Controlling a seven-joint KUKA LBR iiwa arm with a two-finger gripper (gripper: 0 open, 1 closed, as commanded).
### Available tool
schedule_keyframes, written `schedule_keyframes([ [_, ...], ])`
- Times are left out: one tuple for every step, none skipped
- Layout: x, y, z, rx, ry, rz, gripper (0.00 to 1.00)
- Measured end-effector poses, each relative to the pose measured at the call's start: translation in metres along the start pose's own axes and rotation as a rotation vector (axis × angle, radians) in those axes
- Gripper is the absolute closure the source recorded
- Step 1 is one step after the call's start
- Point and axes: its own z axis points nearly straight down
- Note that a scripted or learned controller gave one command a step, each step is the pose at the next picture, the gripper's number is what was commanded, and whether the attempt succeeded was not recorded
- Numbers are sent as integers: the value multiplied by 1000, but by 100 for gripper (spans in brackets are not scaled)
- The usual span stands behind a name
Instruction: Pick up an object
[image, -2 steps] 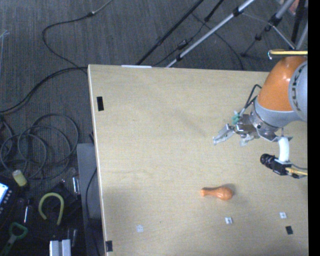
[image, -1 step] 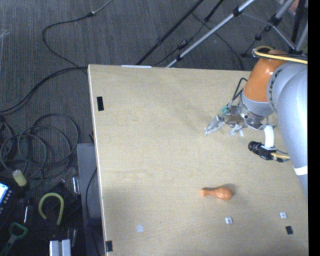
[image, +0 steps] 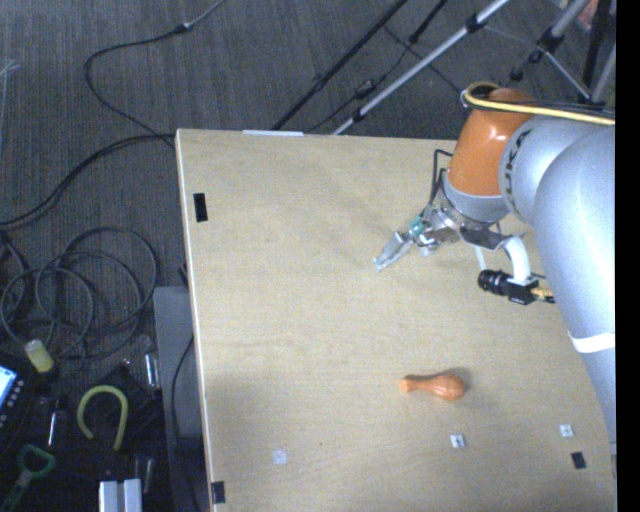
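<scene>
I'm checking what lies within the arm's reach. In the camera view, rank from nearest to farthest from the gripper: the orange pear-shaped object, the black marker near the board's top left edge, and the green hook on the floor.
Measured from the gripper:
1. Orange pear-shaped object, below it on the board.
2. Black marker, left, by the board's edge.
3. Green hook, far lower left, on the floor.

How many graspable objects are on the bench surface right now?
1. A small orange pear-shaped object lies on the wooden bench top, toward its near edge, well apart from the gripper. The arm may hide others at right.
</scene>
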Motion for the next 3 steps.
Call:
schedule_keyframes([
  [1, 0, -9, 0, -1, -1, 100],
  [1, 0, -9, 0, -1, -1, 0],
  [1, 1, -18, 0, -1, 0, 100],
])
